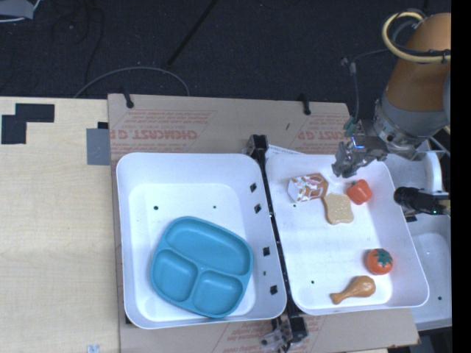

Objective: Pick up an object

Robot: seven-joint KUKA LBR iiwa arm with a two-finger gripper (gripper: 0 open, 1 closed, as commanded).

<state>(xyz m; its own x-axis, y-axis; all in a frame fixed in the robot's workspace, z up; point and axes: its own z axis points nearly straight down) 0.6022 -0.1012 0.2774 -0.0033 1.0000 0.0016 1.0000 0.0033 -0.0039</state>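
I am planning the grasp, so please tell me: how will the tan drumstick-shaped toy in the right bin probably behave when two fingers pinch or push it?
The tan drumstick-shaped toy looks moulded and stiff, so it probably keeps its shape. Its rounded thick end may roll or pivot if pushed. The thin handle end looks easier to pinch, though its smooth surface may slip.

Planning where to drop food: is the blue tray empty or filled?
Empty: the blue tray shows bare compartments; it lies flat in the left bin.

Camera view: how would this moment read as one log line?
gripper: above right bin far edge, near orange toy | holding: unclear | blue tray: left bin
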